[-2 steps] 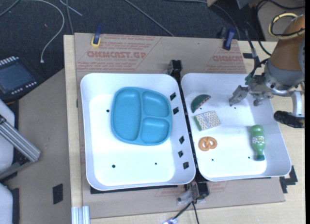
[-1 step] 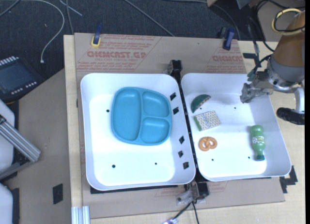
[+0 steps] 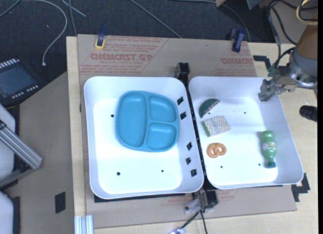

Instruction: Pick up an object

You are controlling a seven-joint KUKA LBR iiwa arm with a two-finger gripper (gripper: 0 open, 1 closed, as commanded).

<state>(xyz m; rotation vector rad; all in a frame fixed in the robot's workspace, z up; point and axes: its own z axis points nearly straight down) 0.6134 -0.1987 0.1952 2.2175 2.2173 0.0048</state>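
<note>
The gripper (image 3: 266, 90) hovers at the right bin's (image 3: 237, 180) far-right corner (finger state indiscernible); the green bottle (image 3: 268, 148) lies lengthwise toward the near edge.

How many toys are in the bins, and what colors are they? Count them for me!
Blue: 1, the divided plate in the left bin
Green: 2, the bottle and the watermelon slice in the right bin
Orange-brown: 1, the pretzel
Patterned pale: 1, the small packet
Total: 5
</note>
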